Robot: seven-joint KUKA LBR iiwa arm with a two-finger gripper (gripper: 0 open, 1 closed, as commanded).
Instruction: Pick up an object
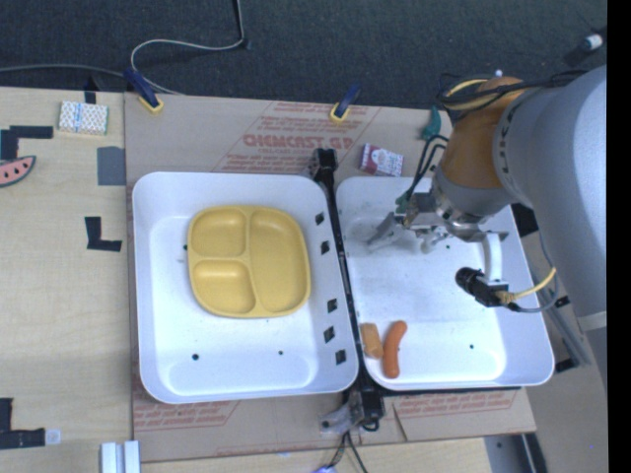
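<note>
Starting at the near edge, the shallow white right-hand bin (pixel 513 358) is holding two small orange sausage-shaped pieces (pixel 385 346) lying side by side close to its near-left corner, touching or nearly touching each other, with nothing gripping them. Just left of them, past the black divider clips (pixel 331 304) running between the two trays, the shallow white left-hand bin (pixel 163 363) is carrying a yellow plastic plate with three compartments (pixel 248 261), sitting flat in the far half of that bin. Moving farther back in the right-hand bin, the grey arm with its orange band (pixel 478 136) is reaching in from the right and hanging over the bin's far half, and its two-finger gripper (pixel 399 227) is pointing down and to the left, well apart from the orange pieces. The metal fingers (pixel 385 233) are showing spread a little, with nothing between them. Beyond the bins, on the brown cardboard sheet (pixel 286 141), a small red and white packet (pixel 381 160) is lying near the right bin's far-left corner, and two yellow and blue clamps (pixel 144 91) are pinching the cardboard's far edge.
</note>
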